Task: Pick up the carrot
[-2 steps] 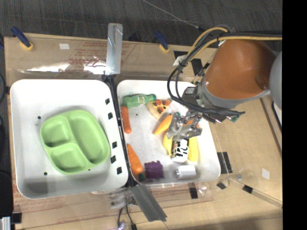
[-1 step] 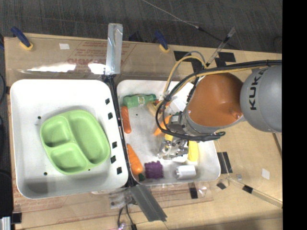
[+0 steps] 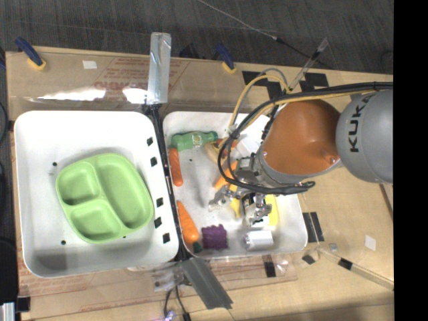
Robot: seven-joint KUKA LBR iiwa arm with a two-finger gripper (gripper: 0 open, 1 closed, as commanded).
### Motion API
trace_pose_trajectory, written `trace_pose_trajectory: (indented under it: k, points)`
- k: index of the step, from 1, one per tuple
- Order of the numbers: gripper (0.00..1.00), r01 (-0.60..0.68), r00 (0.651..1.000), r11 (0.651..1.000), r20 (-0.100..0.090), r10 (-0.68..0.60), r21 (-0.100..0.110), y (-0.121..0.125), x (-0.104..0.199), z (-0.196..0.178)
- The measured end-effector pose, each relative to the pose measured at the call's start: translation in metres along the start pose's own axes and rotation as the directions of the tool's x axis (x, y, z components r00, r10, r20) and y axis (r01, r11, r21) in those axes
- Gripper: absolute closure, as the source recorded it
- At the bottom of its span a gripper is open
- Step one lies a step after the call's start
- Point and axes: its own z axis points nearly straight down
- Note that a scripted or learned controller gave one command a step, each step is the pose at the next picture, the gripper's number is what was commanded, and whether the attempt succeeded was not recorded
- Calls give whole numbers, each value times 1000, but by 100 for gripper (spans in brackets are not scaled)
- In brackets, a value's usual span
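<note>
The left bin [image 3: 27, 199] holds a green divided plate [image 3: 103, 196], which plays no part in the job. Just past the divider, along the left wall of the right bin [image 3: 200, 120], two orange carrot-like pieces lie: a slim one [image 3: 176, 167] higher up, below a green bottle [image 3: 194, 140], and a thicker carrot [image 3: 188, 223] lower down, close to the near corner and just beside a purple bunch of grapes [image 3: 214, 236]. Which of the two the task means cannot be settled from this view; both lie flat and free, touched by nothing. Further right, the gripper [image 3: 244, 202] hangs low over the middle of the right bin, above a yellow piece [image 3: 235, 208] and near a white cylinder [image 3: 259, 239], well apart from either carrot. The step in hand looks like the approach, with no grasp made. Whether the jaws are spread or pressed together cannot be told, since cables and the orange band of the arm [image 3: 301, 142] crowd over them. The next move would call for a shift leftward toward the bin wall, then a descent lined up across a carrot's narrow width, with care for the wall and the grapes close by. Whatever lies under the wrist is hidden, and the yellow piece is too covered to name.
</note>
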Motion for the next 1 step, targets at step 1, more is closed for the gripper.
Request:
trace_pose_trajectory:
  k: [1]
  points:
    - [0, -208, 978, 978, 2, 208, 3, -52, 10, 15]
